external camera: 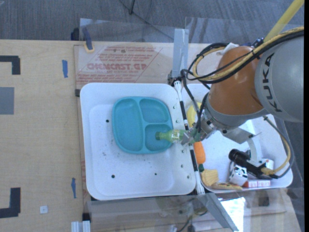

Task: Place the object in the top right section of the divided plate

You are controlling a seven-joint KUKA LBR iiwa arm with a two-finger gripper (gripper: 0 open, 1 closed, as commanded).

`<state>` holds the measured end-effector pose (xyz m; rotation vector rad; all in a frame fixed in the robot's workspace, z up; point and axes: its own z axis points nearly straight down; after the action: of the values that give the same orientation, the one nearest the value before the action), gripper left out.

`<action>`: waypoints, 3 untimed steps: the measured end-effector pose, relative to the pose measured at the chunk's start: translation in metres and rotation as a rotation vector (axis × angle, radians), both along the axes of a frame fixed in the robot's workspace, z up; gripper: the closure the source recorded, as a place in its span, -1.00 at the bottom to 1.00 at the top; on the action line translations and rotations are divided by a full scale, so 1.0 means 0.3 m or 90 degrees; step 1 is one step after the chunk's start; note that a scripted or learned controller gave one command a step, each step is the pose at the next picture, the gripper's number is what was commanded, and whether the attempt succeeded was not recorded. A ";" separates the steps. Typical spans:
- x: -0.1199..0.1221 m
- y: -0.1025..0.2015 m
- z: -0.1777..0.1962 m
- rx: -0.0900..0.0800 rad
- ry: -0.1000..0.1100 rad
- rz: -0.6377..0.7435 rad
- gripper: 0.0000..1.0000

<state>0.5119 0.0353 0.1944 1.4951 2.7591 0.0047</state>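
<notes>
My gripper pinches a small green bottle above the divided plate's lower right section; I judge placing remains.

Robot lab or test cell, not home. Industrial arm, grey with orange band, bundled cables on it, reaches over bench. Two shallow white bins: left bin, right bin just beside it. Plywood benchtop left of left bin, marked with black corner marks and blue tape bits. Clear plastic sheet with red printing behind left bin. Grey carpet beyond it, loose cable lying there.
</notes>
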 end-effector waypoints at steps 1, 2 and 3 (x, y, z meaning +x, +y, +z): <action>0.000 0.001 0.000 0.000 0.000 0.001 -1.00; 0.004 0.000 0.033 0.000 -0.003 0.000 1.00; 0.004 0.000 0.033 0.000 -0.003 0.000 -1.00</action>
<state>0.5131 0.0354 0.2044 1.4941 2.7559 0.0081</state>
